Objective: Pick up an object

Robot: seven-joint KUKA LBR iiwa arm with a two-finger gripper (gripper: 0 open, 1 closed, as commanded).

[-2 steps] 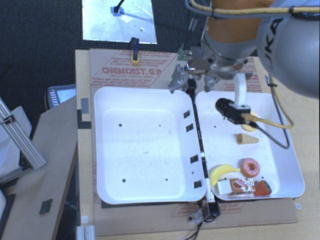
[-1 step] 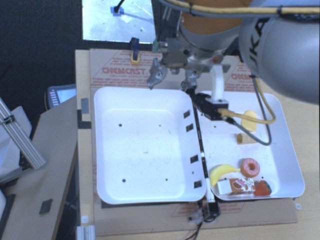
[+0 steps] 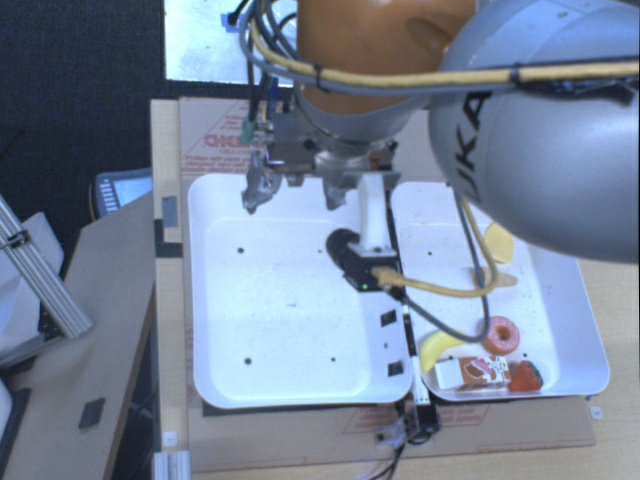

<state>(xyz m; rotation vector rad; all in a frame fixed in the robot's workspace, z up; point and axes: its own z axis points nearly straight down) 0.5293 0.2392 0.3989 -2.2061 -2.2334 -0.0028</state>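
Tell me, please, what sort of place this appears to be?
Probably a robotics lab test bench: a grey industrial arm hangs over two white bins, toy items such as a pink doughnut lie in one, and loose cables trail across.

The arm [image 3: 520,118] enters from 3 o'clock and fills the upper right of the camera view, its broad grey link sweeping across toward 12 o'clock. Past that link sits the rounded orange band [image 3: 385,18] at about 12 o'clock, with the grey wrist housing just below it. Yellow and dark cables run along the arm and loop over the orange section. From the wrist the claw [image 3: 296,196] points downward, toward 6 o'clock, near the upper middle of the frame. Its two grey fingers [image 3: 256,190] stand apart with a clear gap between their tips, and nothing sits between them
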